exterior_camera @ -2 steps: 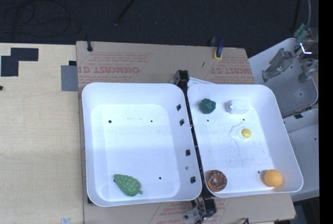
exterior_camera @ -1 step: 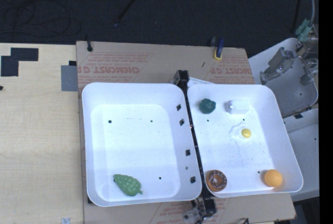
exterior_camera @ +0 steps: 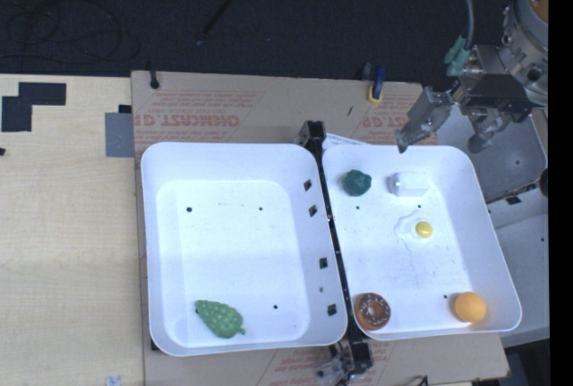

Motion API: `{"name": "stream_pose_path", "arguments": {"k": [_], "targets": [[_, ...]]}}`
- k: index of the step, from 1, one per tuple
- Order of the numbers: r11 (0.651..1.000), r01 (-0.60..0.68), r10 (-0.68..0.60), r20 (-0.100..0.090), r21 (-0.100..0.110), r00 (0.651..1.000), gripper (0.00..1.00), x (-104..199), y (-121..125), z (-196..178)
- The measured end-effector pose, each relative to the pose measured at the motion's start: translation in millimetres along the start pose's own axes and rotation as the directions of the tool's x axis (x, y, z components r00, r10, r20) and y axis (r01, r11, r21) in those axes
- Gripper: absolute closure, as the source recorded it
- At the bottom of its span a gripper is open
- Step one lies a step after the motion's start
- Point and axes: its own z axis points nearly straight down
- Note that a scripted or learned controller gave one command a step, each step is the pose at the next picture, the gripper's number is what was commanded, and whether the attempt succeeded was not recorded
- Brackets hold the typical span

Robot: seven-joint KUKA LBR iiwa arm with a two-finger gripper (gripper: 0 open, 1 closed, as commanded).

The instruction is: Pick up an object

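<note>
Five items sit in our right bin (exterior_camera: 488,223); gripper (exterior_camera: 452,132), fingers spread and holding nothing, hangs above its far rim, so we should centre over one item before descending.

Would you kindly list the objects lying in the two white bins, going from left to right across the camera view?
Green bunch of grapes → dark green lump → chocolate doughnut → fried egg → orange. A small pale object near the dark green lump overlaps the egg's span, so I left it out.
</note>
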Motion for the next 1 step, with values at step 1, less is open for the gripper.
{"name": "stream_pose_path", "arguments": {"k": [1], "targets": [[1.0, -0.002, 0.002, 0.001, 0.0, 1.0, 0.0, 50.7, -0.4, 0.4]]}}
